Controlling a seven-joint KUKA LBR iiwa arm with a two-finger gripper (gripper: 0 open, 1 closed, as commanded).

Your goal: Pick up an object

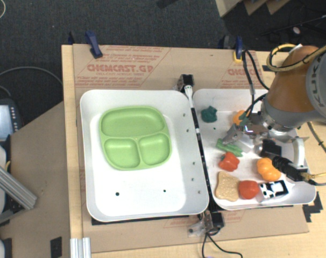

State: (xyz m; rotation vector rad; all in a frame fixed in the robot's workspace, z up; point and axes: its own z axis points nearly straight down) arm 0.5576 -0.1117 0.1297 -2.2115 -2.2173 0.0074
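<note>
My gripper [240, 134] hangs low over the right bin [296, 199], near its middle, under the grey wrist and orange band [292, 85]. Just below-left of it lies a green toy piece [227, 147], and a small orange piece [238, 117] sits just above it. Whether it touches either one is not visible. Further toys lie around: a teal piece [208, 113] at the upper left, a red pepper [230, 161], an orange fruit [267, 169], a slice of toast [226, 186], a red tomato [248, 188] and a black-and-white item [274, 190] along the near side.
The left bin [98, 198] holds a green divided plate [134, 137]. A black divider [196, 133] runs between the bins. Blue clamps [93, 44] [238, 48] sit at the bench's far edge, and cables [252, 74] trail beside the arm.
</note>
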